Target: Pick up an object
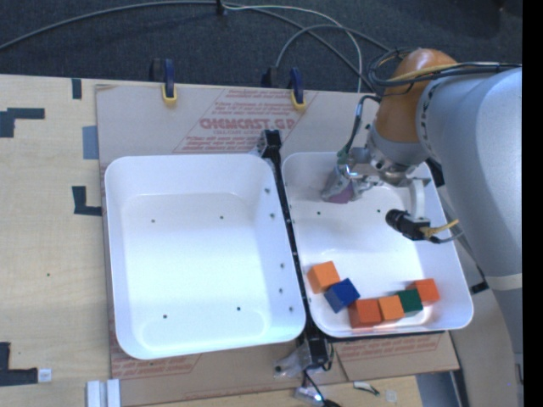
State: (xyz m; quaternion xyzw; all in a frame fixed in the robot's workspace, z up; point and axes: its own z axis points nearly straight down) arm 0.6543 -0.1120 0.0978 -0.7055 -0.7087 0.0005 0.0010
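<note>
1. Dark carpet and loose grey cables behind, then a pale wooden bench (51,253) carrying a printed brown cardboard sheet (242,119) pinned by two blue-and-yellow clamps (169,81).
2. On the cardboard, two shallow white bins side by side: left white bin (114,227), right white bin (462,299), joined at the far end by a black clip (271,141).
3. Along the near edge of the right bin, a cluster of small cubes: orange wooden cube (323,274), blue wooden cube (342,294), green wooden cube (411,300), with more orange ones between and beside them.
4. Up at the far end of that same bin, a small mauve object (340,196), blurred, shape hard to read.
5. Directly over it, low in the bin: two-finger gripper (343,183) on the grey arm with the orange band (411,83).
6. Claw state: cannot tell, too blurred; touching the mauve piece or just above it, equally unclear.
7. Step in hand, by the look of it: the grasp attempt itself, down at the target.
8. Next move calls for a firm close squarely on the mauve piece, then a straight lift clear of the bin wall; risk of a slip or an empty pinch.
</note>
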